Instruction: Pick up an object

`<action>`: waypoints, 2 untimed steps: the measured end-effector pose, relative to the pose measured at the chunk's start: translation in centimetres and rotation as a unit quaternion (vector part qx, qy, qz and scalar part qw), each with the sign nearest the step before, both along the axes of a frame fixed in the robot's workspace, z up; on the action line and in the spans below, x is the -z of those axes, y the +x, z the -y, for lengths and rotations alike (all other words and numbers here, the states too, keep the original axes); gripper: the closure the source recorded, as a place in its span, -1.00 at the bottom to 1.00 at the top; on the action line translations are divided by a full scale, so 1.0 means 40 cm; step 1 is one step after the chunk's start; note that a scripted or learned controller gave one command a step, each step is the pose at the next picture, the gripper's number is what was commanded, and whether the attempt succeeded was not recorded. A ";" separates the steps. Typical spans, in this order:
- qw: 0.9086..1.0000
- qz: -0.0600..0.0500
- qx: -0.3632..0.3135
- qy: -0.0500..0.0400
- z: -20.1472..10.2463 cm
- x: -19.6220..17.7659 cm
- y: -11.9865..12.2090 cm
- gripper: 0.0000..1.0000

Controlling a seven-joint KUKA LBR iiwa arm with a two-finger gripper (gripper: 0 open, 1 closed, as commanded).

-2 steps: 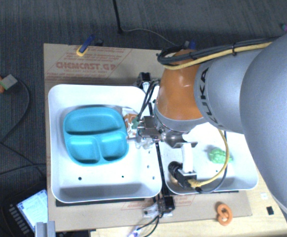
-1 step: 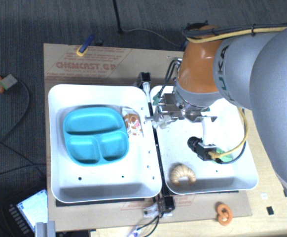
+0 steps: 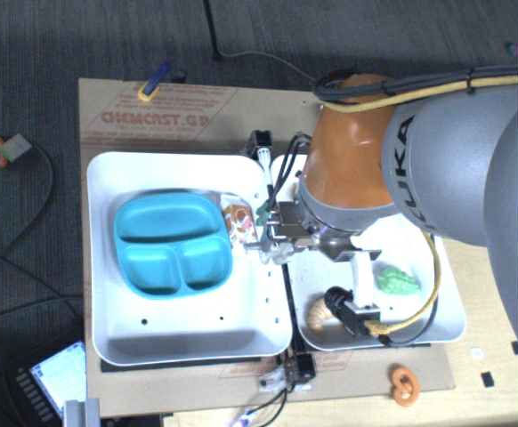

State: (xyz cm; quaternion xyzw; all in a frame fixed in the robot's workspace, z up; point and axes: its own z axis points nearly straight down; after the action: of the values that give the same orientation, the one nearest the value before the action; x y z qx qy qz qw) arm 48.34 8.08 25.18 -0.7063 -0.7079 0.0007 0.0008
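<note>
Blue plastic, a divided tray [image 3: 171,242], lies in the left bin [image 3: 108,327], filling much of its upper half; the tray's long axis runs roughly from nine to three o'clock, tilted slightly, with the single wide compartment toward twelve and the two smaller ones toward six. Just beside the tray's three o'clock edge sits a small brown and white item [image 3: 238,220], too blurred to name. The grey arm [image 3: 455,167] with its orange band [image 3: 352,154] comes in from three o'clock and covers most of the right bin [image 3: 450,323]; its gripper [image 3: 272,243] sits over the wall shared by the two bins, and whether the fingers are open or closed, or have hold of anything, cannot be told from this angle. In the right bin, a green lumpy object [image 3: 396,280] lies toward three o'clock, and a tan rounded object [image 3: 323,315] rests near the six o'clock wall. An orange ring-like piece [image 3: 405,383] lies on the bench outside the bins, at five o'clock.
</note>
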 end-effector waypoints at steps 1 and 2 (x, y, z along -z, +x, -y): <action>1.000 0.000 0.000 -0.001 -0.089 0.058 -0.001 1.00; 1.000 0.000 0.001 0.000 -0.088 0.058 0.000 -1.00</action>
State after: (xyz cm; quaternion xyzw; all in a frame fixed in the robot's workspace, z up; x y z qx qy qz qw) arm 48.32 11.61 22.87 -0.7068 -0.7074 0.0012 0.0008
